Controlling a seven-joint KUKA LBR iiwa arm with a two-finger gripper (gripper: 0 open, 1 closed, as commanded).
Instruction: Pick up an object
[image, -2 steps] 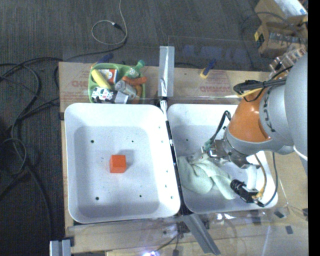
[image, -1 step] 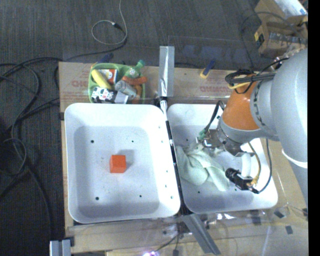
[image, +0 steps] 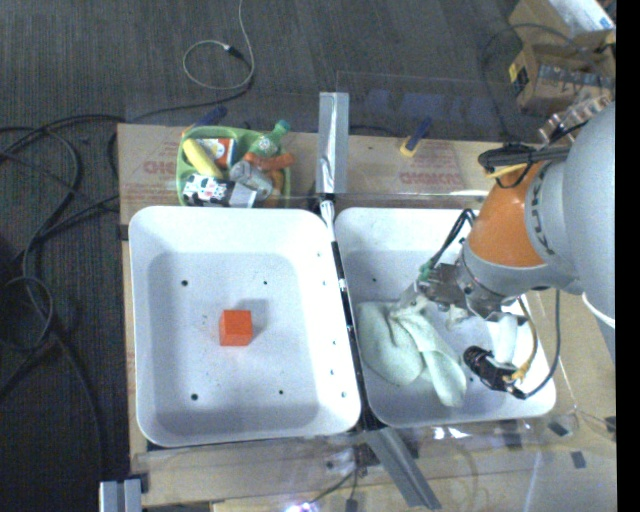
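We see two shallow white plastic bins side by side on the bench. In the left white bin (image: 160, 250) a small orange cube (image: 236, 327) sits alone near the middle of the floor, well away from every wall. In the right white bin (image: 390, 235) a soft, pale green cloth (image: 405, 345) lies crumpled along the front part, close to the wall between the two bins. The big grey arm with the orange band (image: 505, 230) reaches in from the right, and its gripper (image: 437, 300) is down low at the top edge of the cloth, touching it or just above it. We cannot tell how the gripper stands or whether it has the cloth. Behind the left bin sits a small green basket of bright toys (image: 232, 168).
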